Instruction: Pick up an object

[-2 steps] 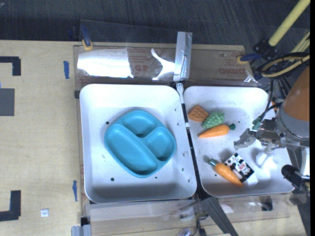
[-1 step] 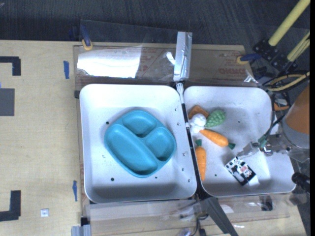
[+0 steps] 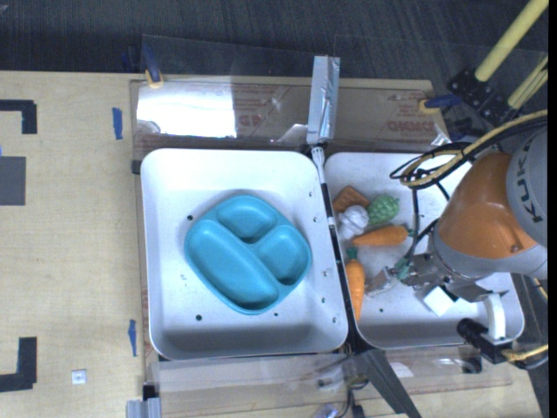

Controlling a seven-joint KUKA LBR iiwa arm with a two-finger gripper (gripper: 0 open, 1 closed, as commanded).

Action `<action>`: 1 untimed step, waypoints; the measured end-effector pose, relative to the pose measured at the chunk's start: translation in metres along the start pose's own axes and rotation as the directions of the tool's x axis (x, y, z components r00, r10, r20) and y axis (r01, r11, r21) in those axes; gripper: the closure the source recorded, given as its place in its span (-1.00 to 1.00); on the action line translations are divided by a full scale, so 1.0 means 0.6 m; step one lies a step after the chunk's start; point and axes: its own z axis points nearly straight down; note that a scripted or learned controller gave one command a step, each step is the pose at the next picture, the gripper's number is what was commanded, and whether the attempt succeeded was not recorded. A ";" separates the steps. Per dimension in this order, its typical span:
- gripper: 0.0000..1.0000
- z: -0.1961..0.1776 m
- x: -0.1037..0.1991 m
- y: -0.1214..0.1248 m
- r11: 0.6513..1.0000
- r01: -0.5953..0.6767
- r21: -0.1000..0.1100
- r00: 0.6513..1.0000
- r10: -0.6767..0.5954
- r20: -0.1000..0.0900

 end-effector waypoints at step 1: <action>-1.00 0.003 -0.045 0.098 0.999 0.042 0.005 0.999 -0.042 -0.002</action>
